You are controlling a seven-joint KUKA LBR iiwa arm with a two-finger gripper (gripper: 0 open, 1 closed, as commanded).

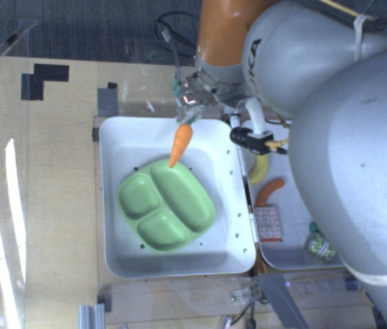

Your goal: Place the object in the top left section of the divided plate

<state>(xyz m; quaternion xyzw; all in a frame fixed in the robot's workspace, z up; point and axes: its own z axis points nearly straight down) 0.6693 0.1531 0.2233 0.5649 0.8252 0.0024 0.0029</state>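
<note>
Carrot (180, 142) hangs by its top from the clenched fingers of the gripper (188, 117), tip over the far edge of the green divided plate (166, 203) in the left bin (224, 256); grasp done, lowering and release into the top left section remain.

Wooden bench (49, 184), two white bins (121, 252) side by side

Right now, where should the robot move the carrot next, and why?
Probably a little left and down. The hand holds the carrot by its top, hanging tip-down over the green plate's upper edge, seemingly between the top sections.
</note>
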